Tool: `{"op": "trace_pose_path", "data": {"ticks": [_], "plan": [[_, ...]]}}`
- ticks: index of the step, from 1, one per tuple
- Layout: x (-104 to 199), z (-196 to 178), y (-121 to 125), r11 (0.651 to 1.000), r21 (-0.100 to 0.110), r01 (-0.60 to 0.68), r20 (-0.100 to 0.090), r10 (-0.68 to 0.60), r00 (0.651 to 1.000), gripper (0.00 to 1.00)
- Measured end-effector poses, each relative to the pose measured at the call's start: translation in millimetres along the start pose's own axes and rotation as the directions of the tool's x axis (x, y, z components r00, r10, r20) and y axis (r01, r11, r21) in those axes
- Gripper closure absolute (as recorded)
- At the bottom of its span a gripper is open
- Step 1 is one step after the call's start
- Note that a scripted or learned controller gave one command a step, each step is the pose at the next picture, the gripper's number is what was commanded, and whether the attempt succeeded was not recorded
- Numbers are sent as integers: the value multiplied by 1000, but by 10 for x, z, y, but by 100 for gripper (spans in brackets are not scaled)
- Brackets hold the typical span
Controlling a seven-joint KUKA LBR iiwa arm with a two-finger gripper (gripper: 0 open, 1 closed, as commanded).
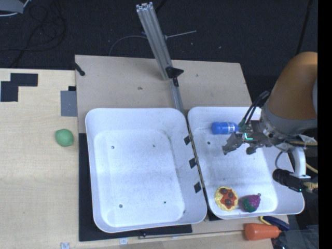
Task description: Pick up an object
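Note:
The right bin (207, 191) holds a blue bottle (223, 127) lying on its side near the far wall, a yellow and red toy (226, 198) at the near edge, and a purple and green toy (250, 203) beside it. My gripper (241, 147) hangs over the middle of the right bin, just right of and slightly nearer than the blue bottle. Its two dark fingers are spread apart with nothing between them.
The left bin (98, 119) stands beside the right one. A green ball (65, 137) lies on the wooden bench at far left. An orange object (261, 231) rests outside the right bin's near edge. A metal rail (158, 40) slants up behind the bins.

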State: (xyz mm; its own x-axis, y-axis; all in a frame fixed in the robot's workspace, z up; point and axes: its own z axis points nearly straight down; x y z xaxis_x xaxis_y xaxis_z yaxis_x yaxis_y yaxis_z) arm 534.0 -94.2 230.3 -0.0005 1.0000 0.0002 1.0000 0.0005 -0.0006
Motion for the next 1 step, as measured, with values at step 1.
{"op": "trace_pose_path", "data": {"ticks": [1], "plan": [[0,0,0,1000,0,0,0,0,1000,0]]}}
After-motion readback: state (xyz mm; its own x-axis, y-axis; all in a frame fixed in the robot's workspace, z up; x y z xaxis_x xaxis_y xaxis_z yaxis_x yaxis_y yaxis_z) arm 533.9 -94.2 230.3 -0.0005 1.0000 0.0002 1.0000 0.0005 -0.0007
